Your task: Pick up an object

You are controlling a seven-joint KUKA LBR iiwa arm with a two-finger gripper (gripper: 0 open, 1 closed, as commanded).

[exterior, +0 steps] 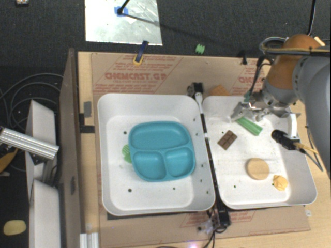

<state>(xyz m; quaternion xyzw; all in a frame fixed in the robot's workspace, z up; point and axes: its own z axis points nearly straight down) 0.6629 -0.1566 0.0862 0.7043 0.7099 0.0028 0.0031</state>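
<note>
Bins of shallow white plastic sit side by side on a bench topped with brown printed cardboard [135, 75], and we look down on both at a slant. The grey arm [310, 79], with its orange band [282, 72] above the wrist, reaches in from the right edge of the view. Its gripper [252, 109] is low over the far part of the right bin [234, 186].

Directly under the gripper, and touching it or very nearly so, lies a green block [251, 125]. The block is long and flat and is angled across the bin floor. We cannot tell how far the gripper is open, or whether it has any hold on the block, because the metal parts at its tip blur together from this angle.

Other things lie in the same bin. Near the block, toward the divider between the bins, is a small brown rectangle [227, 139] scored like a chocolate bar. Closer to us is a round tan disc [257, 169]. Just beside the disc, toward the near right corner, is a small orange-yellow lump [280, 182].

The left bin [115, 133] holds a blue plate [161, 150] with three compartments, lying flat near the middle. A sliver of something green [125, 151] pokes out from under the plate's left edge.
</note>
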